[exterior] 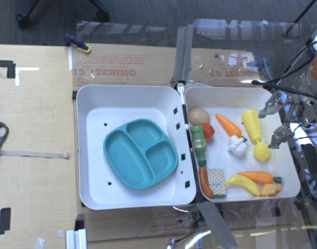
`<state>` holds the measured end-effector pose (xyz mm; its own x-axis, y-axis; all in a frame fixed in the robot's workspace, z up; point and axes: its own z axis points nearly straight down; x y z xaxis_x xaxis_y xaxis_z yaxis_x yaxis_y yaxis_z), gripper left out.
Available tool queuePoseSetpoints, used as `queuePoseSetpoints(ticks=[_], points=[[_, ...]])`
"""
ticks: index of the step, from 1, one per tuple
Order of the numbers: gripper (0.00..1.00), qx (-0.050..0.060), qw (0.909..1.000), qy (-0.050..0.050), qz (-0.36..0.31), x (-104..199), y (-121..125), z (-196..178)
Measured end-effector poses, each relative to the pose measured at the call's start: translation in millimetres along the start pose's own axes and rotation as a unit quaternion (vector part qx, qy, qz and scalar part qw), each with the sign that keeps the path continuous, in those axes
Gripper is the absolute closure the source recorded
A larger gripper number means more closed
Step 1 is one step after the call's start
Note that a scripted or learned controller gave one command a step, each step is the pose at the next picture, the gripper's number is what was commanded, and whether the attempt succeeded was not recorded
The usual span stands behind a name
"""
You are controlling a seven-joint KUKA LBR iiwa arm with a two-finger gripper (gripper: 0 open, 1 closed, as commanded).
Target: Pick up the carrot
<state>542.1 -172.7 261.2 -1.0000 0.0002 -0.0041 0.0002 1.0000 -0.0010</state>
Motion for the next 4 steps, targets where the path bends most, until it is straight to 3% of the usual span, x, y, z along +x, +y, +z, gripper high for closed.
queuePoseSetpoints(ticks=[1,2,3,4], points=[[0.00,0.000,0.9954,0.001,0.096,-6,38,129],[0.00,0.000,0.9796,0.000,0.201,-59,48,168],[1.00,0.001,0.9800,-0.003,0.199,-61,49,157],[1.00,0.000,0.9974,-0.001,0.073,-47,117,68]])
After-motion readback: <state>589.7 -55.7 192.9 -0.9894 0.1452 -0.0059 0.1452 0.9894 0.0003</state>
